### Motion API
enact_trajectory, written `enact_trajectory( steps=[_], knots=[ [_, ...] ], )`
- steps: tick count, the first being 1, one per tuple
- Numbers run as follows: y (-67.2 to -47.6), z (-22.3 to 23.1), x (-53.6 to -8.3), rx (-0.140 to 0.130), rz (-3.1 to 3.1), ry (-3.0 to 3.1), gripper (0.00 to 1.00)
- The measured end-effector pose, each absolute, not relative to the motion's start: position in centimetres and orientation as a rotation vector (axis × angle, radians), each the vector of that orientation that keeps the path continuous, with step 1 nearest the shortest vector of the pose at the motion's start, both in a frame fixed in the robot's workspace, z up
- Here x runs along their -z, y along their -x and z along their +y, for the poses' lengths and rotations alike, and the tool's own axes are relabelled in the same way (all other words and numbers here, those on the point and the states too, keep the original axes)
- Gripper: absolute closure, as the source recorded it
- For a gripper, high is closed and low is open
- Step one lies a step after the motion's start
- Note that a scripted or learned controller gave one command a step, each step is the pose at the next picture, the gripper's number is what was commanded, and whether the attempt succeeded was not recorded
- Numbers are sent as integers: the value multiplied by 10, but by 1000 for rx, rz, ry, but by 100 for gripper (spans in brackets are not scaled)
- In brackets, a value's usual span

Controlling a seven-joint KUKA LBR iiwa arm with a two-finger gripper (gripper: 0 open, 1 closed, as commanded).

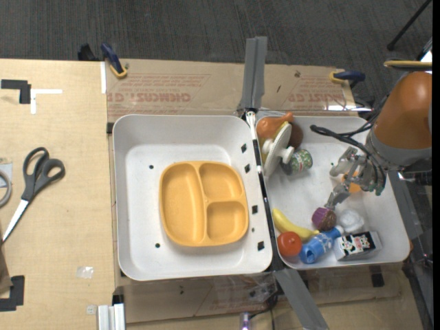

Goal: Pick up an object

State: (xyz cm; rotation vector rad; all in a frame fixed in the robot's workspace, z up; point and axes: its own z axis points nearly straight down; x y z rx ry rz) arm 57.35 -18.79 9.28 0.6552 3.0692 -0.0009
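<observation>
**Tool low over the right bin's toys**

The arm (405, 115) reaches in from three o'clock, its tool (342, 192) angled down toward seven o'clock inside the right bin (385, 243); whether its fingers are parted cannot be told. Just beyond its tip sits a small purple object (324, 218), rounded. A yellow banana (292, 223) lies at its eight o'clock, long axis running ten to four.
</observation>
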Motion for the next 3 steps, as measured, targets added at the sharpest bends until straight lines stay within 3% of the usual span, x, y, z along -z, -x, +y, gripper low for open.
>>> enact_trajectory(
  steps=[1,2,3],
  knots=[
    [-575,-188,-103,1,3065,-652,100],
    [-613,-150,-93,-1,3059,-697,100],
    [-580,-217,-93,0,3132,-169,100]
  ],
)
